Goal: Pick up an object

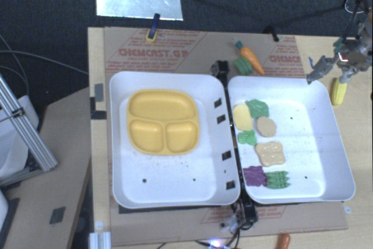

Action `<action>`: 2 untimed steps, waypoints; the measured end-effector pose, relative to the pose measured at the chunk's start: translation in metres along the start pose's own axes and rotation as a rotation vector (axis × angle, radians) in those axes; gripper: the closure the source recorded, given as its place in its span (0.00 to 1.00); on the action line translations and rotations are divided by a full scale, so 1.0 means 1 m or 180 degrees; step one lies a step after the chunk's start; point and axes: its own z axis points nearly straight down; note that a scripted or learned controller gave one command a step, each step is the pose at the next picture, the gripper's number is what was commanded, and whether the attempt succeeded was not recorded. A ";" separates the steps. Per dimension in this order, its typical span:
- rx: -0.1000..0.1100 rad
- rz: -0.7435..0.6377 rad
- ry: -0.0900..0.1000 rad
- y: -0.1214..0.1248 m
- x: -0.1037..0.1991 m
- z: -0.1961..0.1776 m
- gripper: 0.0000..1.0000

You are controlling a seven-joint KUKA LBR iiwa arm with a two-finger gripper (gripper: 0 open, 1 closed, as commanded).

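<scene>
The things to pick from lie in the right shallow white bin, bunched along its left side. At the top of the cluster a pale yellow oval piece touches a dark green leafy piece. Just below them sit a round tan disc and a small green leafy piece. Further down lies a beige toast-shaped slice, and nearest the front wall a purple bunch rests beside a green pod-like piece.

The left white bin holds a yellow plastic three-compartment tray.

Outside the bins, on the cardboard-covered counter, an orange toy carrot with a green top lies behind the right bin, and a yellow toy corn cob lies just beyond that bin's right rear corner.

The grey pincer hangs above the counter near the corn cob, outside the bin; its fingers stand spread apart with nothing between them.
</scene>
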 end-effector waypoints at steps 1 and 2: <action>0.0033 -0.0021 0.0019 0.031 0.070 0.189 0.00; -0.0006 -0.0032 0.0016 -0.024 0.175 0.092 0.00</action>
